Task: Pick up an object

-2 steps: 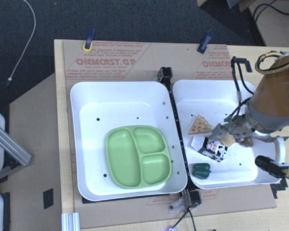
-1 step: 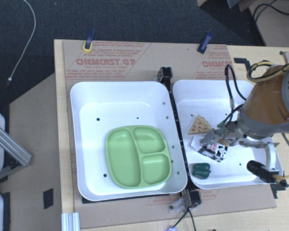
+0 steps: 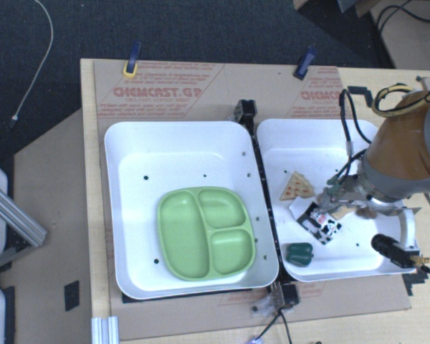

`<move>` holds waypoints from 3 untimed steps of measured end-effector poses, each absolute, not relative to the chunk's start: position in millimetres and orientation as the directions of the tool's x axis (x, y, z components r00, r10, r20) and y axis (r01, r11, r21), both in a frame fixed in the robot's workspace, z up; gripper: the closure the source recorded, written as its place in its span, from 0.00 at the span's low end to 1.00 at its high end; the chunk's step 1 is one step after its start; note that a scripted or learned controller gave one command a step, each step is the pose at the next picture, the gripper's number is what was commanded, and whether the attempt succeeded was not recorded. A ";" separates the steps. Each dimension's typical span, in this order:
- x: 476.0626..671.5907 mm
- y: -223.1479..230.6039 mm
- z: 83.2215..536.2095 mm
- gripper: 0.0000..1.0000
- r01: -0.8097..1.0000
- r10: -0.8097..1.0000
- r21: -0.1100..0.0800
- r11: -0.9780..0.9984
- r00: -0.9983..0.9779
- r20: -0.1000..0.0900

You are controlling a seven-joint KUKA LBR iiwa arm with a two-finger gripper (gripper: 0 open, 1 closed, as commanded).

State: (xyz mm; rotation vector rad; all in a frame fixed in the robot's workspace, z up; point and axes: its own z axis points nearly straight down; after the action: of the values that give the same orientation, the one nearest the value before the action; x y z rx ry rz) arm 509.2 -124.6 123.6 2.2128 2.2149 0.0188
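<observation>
My gripper (image 3: 319, 223) hangs low over the middle of the right bin (image 3: 272, 138), reaching in from the right under the grey and orange arm (image 3: 401, 156). A tan triangular piece (image 3: 298, 186) lies on the bin floor just up and left of the gripper, apart from it. A dark green rounded object (image 3: 299, 253) rests near the bin's front wall, below and left of the gripper. Something small and white (image 3: 299, 209) shows at the gripper's left side; I cannot tell whether it is a loose object or part of the tool.
The left bin (image 3: 122, 156) holds a light green divided plate (image 3: 204, 231) in its front half. A black clamp (image 3: 245, 111) sits between the bins at the back. Cables (image 3: 358, 113) loop above the right bin. Two clips (image 3: 132, 61) (image 3: 304, 63) pin the cardboard's far edge.
</observation>
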 end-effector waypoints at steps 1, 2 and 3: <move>501.4 -129.6 176.0 1.00 1.000 1.000 0.006 0.000 0.000 -0.003; 503.0 -128.2 240.1 1.00 1.000 1.000 0.009 0.002 -0.002 -0.002; 503.6 -128.2 236.0 1.00 1.000 1.000 0.002 0.001 -0.001 -0.001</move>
State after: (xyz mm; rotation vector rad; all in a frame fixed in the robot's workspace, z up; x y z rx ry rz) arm 503.6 -128.2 236.0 2.2188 2.2207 0.0011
